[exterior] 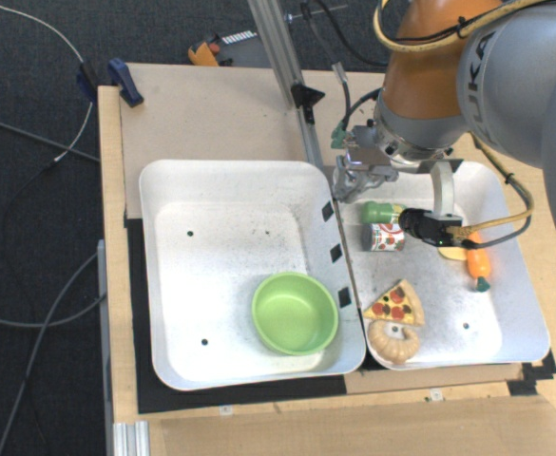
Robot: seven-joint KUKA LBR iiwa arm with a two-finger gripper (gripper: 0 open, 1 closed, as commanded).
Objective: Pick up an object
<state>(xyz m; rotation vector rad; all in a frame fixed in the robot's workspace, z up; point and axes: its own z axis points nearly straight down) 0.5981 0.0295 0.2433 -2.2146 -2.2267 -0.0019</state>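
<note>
We see the end effector (354, 180) low over the far edge of the right bin (515, 297), beside the wall it shares with the left bin (163, 255); whether it is apart or together we cannot tell, and nothing shows clamped in it. The arm (506, 55) reaches in from the right, its orange band above the wrist, which points down. The right bin holds one can (386, 237) just beside the end effector, one carrot (478, 262), one pizza slice (396, 304) and one donut (394, 342). The left bin holds one green bowl (295, 313) near its front right corner.
</note>
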